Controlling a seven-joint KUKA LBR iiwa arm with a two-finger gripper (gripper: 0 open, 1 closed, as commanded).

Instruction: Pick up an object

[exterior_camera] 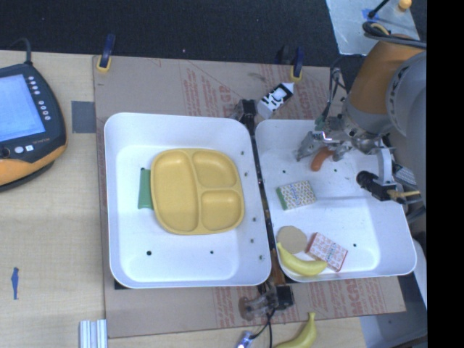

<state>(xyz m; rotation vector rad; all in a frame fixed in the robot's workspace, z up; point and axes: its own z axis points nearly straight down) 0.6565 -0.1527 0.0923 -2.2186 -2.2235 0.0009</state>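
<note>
My gripper (pixel 322 151) is low over the far part of the right bin (pixel 388 256), with its fingers spread apart. A small orange sausage-shaped piece (pixel 318 161) lies on the bin floor just under the gap between them, and neither finger presses on it. Nearer the front of the same bin lie a green patterned block (pixel 297 193), a tan round disc (pixel 291 235), a yellow banana (pixel 300 265) and a red patterned block (pixel 328 251).
The left bin (pixel 127 259) holds a yellow divided plate (pixel 196 191) lying on a green flat piece (pixel 144 188). A second banana (pixel 301 333) lies on the bench in front of the bins. A teach pendant (pixel 25 122) sits at far left.
</note>
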